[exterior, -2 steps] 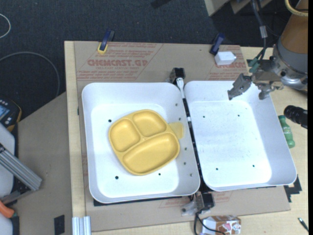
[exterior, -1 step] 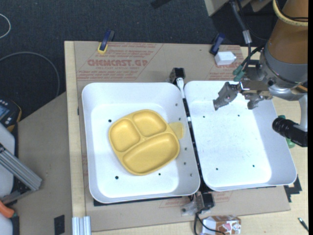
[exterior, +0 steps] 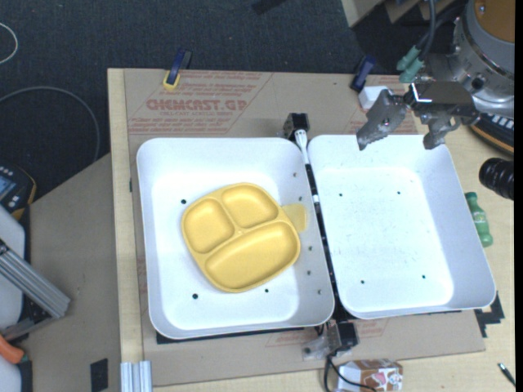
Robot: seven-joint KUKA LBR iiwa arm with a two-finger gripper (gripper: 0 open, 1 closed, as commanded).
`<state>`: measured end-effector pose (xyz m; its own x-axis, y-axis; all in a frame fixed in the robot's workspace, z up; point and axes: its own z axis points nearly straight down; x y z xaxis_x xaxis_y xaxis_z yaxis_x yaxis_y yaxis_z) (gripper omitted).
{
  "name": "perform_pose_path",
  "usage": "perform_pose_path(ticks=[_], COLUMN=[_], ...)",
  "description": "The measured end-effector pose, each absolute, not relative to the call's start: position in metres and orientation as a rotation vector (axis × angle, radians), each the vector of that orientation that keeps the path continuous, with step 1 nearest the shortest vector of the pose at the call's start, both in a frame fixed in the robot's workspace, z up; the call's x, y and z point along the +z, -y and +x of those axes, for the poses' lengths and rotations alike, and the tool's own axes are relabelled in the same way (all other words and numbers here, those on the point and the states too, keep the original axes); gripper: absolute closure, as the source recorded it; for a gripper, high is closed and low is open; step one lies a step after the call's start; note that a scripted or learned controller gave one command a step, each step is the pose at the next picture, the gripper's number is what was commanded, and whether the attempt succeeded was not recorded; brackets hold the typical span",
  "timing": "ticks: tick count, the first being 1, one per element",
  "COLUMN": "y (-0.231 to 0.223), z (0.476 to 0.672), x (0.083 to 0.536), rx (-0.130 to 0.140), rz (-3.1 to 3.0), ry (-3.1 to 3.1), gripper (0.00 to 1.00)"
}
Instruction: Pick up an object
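A yellow three-compartment plate (exterior: 239, 236) lies flat in the left white bin (exterior: 159, 284). My gripper (exterior: 404, 134) hangs over the far rim of the right bin (exterior: 466, 276), well right of the plate and apart from it. Its two grey fingers (exterior: 377, 126) are spread wide, open, with nothing between them.
A black clamp (exterior: 297, 126) sits at the far end of the seam between the bins. Blue and yellow clips (exterior: 173, 70) hold the cardboard bench top. A green item (exterior: 478, 216) lies outside the right bin's right rim. Cables and small parts sit at the near edge.
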<state>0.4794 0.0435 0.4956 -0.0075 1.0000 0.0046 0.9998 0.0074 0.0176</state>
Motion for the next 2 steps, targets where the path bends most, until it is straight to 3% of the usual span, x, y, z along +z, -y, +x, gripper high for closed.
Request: perform_pose_path(ticks=[1,2], y=[-0.041,-0.065], z=[0.48,0.478], x=[0.499,0.393], rx=[0.005,-0.014], rz=[2.216,2.224], ry=[-2.221,-2.229], gripper=[1.0,1.0])
